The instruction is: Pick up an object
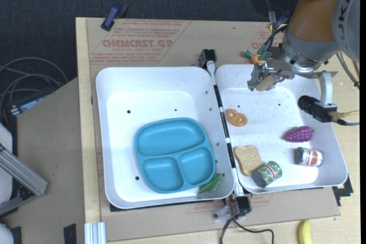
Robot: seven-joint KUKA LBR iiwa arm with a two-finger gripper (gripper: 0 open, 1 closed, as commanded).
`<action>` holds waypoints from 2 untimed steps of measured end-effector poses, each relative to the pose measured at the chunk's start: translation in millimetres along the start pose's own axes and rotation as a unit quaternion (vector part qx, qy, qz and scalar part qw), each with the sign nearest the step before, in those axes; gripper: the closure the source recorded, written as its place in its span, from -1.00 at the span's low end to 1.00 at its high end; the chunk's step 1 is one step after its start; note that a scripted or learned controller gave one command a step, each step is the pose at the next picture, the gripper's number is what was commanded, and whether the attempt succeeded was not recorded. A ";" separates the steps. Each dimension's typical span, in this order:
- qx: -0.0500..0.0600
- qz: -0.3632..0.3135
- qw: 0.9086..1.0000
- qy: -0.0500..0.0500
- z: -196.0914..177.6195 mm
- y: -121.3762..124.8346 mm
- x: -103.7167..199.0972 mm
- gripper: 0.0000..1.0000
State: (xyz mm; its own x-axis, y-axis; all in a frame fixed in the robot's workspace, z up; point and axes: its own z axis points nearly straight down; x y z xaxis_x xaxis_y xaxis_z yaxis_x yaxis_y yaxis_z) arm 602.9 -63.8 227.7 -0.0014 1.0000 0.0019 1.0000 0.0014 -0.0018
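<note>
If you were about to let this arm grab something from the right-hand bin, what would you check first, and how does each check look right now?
1. Things to pick lie in the right bin: ok.
2. Tool poised over that bin: ok.
3. Tool already carrying something: cannot tell.
4. Pretzel has free space around it: ok.
5. Toast free of its neighbours: not ok, the green can lies against it.
6. Purple grapes lie apart from the red-and-white can: ok.

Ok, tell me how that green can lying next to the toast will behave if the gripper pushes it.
The green can lies on its side, so a push across its length would probably roll it. The slice of toast sits right against it and may block or get shoved. Its small size suggests it is light.
</note>
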 end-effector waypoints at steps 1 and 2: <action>-0.002 0.000 1.000 -0.001 -20.4 6.0 -5.9 1.00; -0.002 0.000 1.000 -0.001 -10.9 40.9 55.6 1.00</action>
State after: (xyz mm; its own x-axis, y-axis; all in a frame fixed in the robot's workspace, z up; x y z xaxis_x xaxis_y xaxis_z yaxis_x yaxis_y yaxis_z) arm 643.8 -8.1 238.6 -0.0019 1.0000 0.0007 1.0000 0.0019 0.0017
